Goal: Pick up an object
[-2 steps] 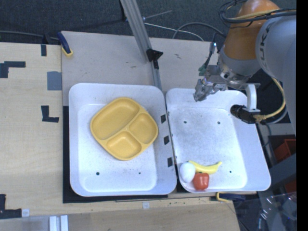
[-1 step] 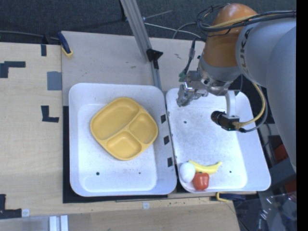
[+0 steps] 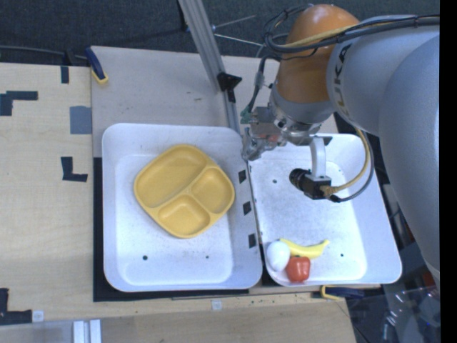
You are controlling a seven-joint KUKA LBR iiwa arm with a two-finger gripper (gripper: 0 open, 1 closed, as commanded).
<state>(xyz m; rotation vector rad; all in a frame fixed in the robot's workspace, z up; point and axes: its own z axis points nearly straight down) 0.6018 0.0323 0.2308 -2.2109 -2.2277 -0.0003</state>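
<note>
A yellow three-compartment plate (image 3: 184, 190) lies in the left bin (image 3: 121, 263). In the right bin (image 3: 357, 249), at its front left corner, a white egg-shaped object (image 3: 276, 256), a small yellow banana (image 3: 308, 248) and a red pepper-like object (image 3: 299, 268) lie close together. My gripper (image 3: 254, 147) hangs under the orange-banded wrist (image 3: 314, 48), over the back left corner of the right bin, close to the divider between the bins. It is well behind the three small objects, and I see nothing held in it.
A slanted metal pole (image 3: 203, 34) rises behind the bins near the gripper. A black connector with a yellow cable (image 3: 311, 183) hangs from the arm over the right bin. A blue and yellow clamp (image 3: 97, 66) sits at the bench's back left.
</note>
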